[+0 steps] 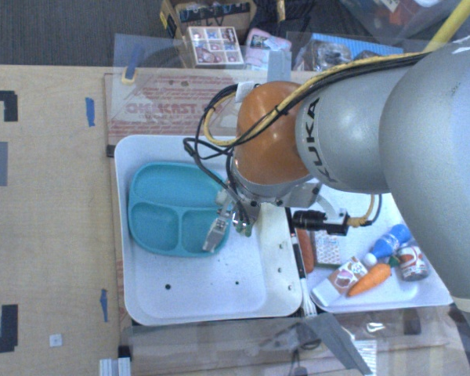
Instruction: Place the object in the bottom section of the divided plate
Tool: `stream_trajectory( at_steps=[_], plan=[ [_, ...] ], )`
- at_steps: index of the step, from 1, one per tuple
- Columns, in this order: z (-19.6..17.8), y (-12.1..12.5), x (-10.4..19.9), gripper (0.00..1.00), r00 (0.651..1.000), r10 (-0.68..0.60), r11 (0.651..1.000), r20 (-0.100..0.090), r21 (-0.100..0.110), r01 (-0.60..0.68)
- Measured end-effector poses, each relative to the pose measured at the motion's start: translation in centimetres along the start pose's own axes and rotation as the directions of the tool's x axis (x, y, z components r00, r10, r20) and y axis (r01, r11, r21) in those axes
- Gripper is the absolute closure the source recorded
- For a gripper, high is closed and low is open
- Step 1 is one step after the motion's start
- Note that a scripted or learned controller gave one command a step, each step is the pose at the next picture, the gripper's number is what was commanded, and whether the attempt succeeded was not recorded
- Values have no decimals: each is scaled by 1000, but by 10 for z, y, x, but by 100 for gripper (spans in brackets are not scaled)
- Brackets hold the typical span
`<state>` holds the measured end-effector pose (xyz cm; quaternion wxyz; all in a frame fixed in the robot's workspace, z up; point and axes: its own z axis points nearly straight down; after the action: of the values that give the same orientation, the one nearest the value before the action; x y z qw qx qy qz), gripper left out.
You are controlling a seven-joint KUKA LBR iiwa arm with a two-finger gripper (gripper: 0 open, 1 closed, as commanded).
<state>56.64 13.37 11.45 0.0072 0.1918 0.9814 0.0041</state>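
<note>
Glossy teal plastic divided plate (168,210)

The big grey arm (352,131) has black letters on its side that spell KUKA. Far back, beyond the left white bin (141,304), a flat clear sheet (172,108) has faded red letters, too pale to read. Box pictures are too small.

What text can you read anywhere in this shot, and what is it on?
"KUKA": black letters on the grey arm, partly cut off by the orange band.
Red print on the cardboard sheet behind the bins: too faint to read.
Labels on the box and the packets: too small.
</note>
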Motion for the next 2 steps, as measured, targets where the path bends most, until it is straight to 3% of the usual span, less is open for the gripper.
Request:
stream_trajectory(
  at_steps=[1, 2],
  plan=[
    [-9, -2, 0, 100, 1000, 2, 1000, -1, 2, -2],
    [-19, -1, -2, 100, 1000, 5, 1000, 3, -1, -5]
  ],
)
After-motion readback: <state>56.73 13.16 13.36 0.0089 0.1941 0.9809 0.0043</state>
